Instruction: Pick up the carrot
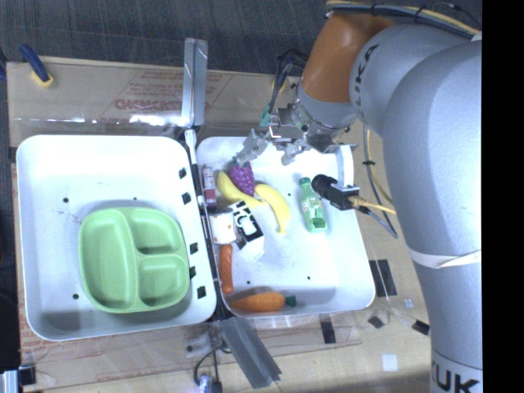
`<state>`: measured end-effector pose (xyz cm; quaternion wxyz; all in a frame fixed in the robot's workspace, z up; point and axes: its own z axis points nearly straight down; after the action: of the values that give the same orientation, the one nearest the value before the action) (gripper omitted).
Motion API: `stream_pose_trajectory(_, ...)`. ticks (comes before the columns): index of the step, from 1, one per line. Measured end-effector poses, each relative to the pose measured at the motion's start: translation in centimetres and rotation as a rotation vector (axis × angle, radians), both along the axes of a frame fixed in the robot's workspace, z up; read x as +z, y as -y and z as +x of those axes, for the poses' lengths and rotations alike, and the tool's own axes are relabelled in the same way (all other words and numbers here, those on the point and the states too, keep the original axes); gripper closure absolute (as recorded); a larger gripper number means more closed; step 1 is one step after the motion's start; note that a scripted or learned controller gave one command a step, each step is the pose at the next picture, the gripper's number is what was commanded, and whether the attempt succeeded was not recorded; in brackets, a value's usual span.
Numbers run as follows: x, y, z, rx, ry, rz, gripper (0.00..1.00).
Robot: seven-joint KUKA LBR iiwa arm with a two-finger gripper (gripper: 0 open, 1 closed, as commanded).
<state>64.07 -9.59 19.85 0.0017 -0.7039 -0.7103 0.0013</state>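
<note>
Carrot [259, 302] lies untouched at the near edge of the right bin [348, 252], so the pick remains entirely ahead. Farther back sit a banana [274, 204] and grapes [242, 178]. Beyond them the end effector [270, 147] hovers, fingers spread, holding nothing.

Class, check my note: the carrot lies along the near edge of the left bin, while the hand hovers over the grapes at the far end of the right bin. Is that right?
Not quite. The camera view shows the carrot along the near edge of the right bin, not the left bin, which holds the green tray. The hand does hover over the grapes.
</note>
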Motion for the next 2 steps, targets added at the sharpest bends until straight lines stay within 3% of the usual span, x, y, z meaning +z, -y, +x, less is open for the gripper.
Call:
stream_pose_trajectory(1, -6.7, 1.2, -6.5, 0.539, 0.002, 0.001, 0.00)
stream_pose_trajectory(2, -6.6, 0.1, -13.9, 0.733, 0.002, 0.003, 0.00)
